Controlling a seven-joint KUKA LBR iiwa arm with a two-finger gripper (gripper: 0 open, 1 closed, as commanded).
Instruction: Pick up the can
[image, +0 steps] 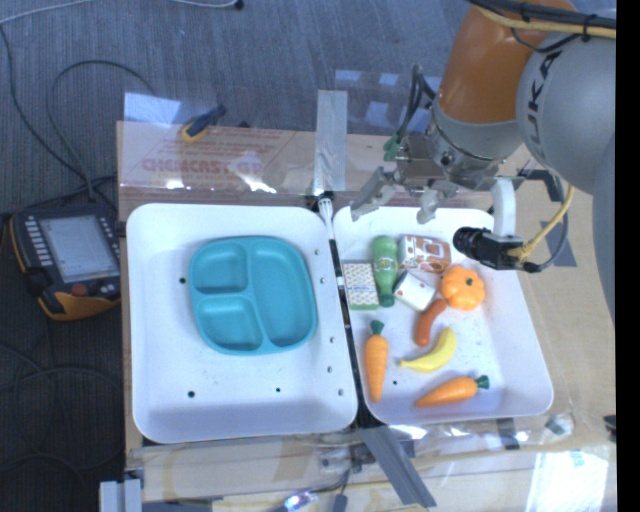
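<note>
Gripper hovering over the far edge of the right bin, holding nothing.

The gripper (396, 205) hangs at 12 o'clock of the right bin (520, 390), its fingers (362, 203) spread apart with nothing between them. The can (424, 254), which seems to be the red-and-white labelled one, lies at the gripper's 5 o'clock, near it but not touching. A green bottle (385, 256) stands just beside the can at its 9 o'clock, an orange (463, 287) at its 4 o'clock. A banana (432, 352) and two carrots (375, 366) lie toward 6 o'clock. The left bin (160, 350) holds a blue tray (250, 295).
</note>
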